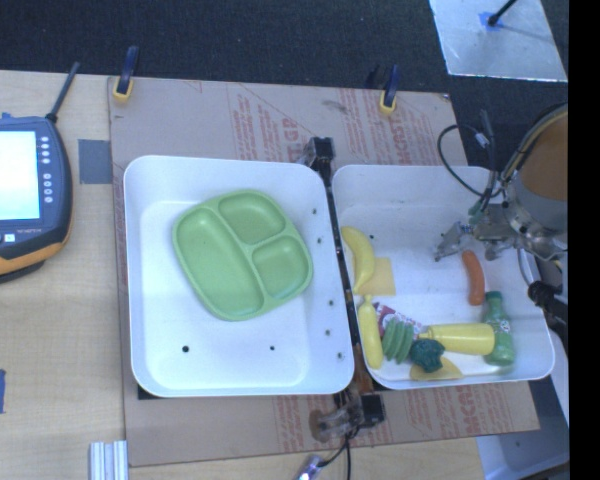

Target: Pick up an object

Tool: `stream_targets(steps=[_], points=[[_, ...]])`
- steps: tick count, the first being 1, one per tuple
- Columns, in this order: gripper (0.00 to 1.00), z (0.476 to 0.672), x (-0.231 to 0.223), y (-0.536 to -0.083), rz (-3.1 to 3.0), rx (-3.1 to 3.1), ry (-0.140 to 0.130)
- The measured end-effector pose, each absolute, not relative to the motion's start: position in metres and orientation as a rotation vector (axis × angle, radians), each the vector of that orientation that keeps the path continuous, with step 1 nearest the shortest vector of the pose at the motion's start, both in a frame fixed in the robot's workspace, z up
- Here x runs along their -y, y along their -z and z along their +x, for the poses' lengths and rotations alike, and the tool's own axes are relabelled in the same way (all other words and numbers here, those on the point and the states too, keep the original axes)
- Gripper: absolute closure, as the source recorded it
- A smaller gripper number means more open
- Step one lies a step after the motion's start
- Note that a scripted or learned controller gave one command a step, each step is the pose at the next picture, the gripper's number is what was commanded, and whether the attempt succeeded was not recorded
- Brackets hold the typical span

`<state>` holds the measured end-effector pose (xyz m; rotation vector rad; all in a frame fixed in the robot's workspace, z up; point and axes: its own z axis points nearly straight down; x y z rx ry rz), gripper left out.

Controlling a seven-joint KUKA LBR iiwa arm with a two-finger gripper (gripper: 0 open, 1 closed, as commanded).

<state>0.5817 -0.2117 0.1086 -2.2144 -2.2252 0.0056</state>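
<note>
My gripper [473,243] hangs over the upper right part of the right bin [410,193], its two metal fingers spread open with nothing between them. Just below it lies a small orange carrot [474,279], apart from the fingertips. Along the bin's left wall lies a yellow banana [357,252] on a yellow slice [378,278]. At the bin's front sit a yellow corn piece [370,334], a green ridged toy [398,341], a dark green toy [427,356], a yellow cylinder [465,339] and a green bottle [498,328].
The left bin [150,298] holds a green divided plate [242,254]. A teach pendant [15,193] lies on the bench at the far left. Cables [460,148] loop behind the right bin, near the arm's wrist [545,173].
</note>
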Motion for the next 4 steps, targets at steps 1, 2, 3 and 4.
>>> stream_targets(steps=[1, 2, 3, 4], points=[[0.00, 0.546, 0.212, -0.180, -2.219, 2.224, -0.002], [0.00, 0.566, 0.211, -0.091, -2.211, 2.227, -0.006], [1.00, 0.567, 0.212, -0.102, -2.210, 2.230, -0.008], [1.00, 0.573, 0.141, -0.152, -2.213, 2.229, -0.004]])
